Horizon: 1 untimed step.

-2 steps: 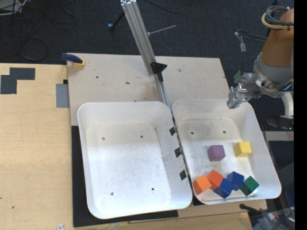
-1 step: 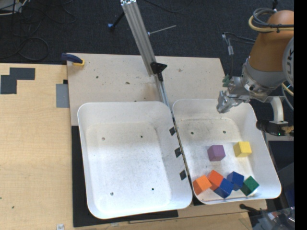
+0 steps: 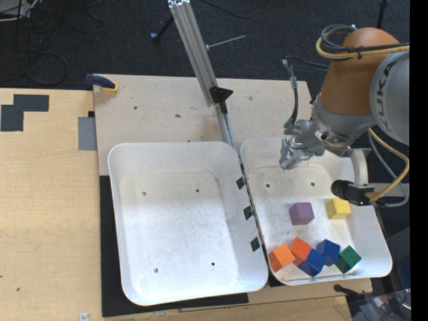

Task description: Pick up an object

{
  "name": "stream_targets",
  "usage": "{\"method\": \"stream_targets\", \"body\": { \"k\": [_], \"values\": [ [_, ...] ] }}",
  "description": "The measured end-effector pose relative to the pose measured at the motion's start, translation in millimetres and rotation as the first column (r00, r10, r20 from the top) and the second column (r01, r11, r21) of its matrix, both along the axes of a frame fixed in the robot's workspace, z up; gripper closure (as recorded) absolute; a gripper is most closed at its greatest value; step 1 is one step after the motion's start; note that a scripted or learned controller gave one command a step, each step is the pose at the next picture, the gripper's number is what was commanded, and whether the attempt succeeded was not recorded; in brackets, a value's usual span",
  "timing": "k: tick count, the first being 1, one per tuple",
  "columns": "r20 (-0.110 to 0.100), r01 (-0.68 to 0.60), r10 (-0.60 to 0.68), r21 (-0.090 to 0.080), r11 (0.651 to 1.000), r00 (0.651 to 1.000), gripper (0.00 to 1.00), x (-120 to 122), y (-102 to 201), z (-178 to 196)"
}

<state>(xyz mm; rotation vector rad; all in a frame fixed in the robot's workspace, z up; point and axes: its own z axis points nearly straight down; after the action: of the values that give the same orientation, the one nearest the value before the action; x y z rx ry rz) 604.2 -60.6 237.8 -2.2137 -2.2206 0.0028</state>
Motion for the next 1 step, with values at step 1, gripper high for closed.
{"method": "stream_targets", "body": {
  "k": [1],
  "values": [
    [-0.001,-0.001,0.001,-0.001,1.000,1.000,1.00,-21.1,53.3,-11.9]
  ]
}}
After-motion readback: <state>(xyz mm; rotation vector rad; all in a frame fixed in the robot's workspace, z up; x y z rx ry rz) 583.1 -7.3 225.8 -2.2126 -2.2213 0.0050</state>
